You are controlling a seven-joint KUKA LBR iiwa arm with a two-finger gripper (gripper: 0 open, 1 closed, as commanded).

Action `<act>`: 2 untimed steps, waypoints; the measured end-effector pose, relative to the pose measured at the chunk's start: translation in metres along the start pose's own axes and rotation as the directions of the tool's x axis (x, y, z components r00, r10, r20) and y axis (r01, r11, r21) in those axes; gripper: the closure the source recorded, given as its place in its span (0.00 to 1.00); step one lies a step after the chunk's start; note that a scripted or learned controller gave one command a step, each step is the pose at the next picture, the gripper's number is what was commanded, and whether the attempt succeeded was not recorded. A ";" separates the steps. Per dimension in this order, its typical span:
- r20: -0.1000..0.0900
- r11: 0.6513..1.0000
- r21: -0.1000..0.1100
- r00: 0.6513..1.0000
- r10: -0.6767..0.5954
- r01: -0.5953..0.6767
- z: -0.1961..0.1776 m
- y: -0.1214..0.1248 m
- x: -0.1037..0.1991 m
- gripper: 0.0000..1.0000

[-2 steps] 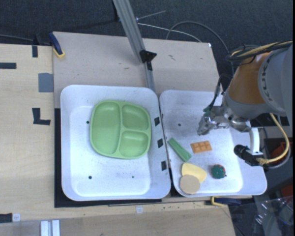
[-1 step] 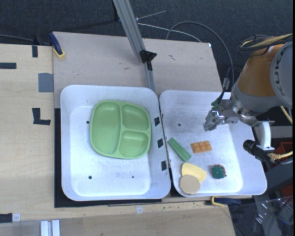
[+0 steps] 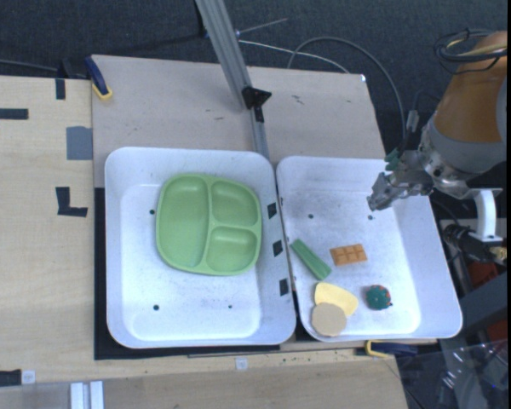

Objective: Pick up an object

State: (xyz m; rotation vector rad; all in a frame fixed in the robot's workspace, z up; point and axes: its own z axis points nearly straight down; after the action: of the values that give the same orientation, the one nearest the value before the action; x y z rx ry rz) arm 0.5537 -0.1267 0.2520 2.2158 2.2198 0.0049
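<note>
- The gripper (image 3: 381, 196) hangs at the right of the frame, over the upper right part of the right bin (image 3: 426, 228). Nothing is between its tips, but I cannot tell if it is spread or pressed together; it is too small and dark from here.
- The things to pick from all lie in the lower part of that same bin, below and to the left of the gripper.
- The green stick (image 3: 310, 259) lies slanted, near the bin's left wall. It looks stiff, light and thin. I think a pinch across its narrow middle would work best.
- The orange waffle piece (image 3: 348, 255) lies flat, just to the right of the stick. It looks very thin, so I think it would be hard to get hold of.
- The yellow piece (image 3: 338, 297) and the tan round disc (image 3: 329, 318) touch, with the disc partly on top. Both look flat and smooth, maybe slippery.
- The small green ball-like toy (image 3: 377, 297) sits alone near the lower right. It looks light and lumpy, and it may roll if bumped.
- The green plate (image 3: 209, 225) with three parts lies in the left bin (image 3: 119, 254). It looks wide and hard; I would only try its rim.
</note>
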 end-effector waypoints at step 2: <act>-0.002 1.000 0.009 1.000 -0.004 0.004 0.028 0.016 0.102 1.00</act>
State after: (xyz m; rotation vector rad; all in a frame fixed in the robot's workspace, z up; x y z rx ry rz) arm 0.5701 -0.0245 0.2236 2.2166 2.2305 -0.0028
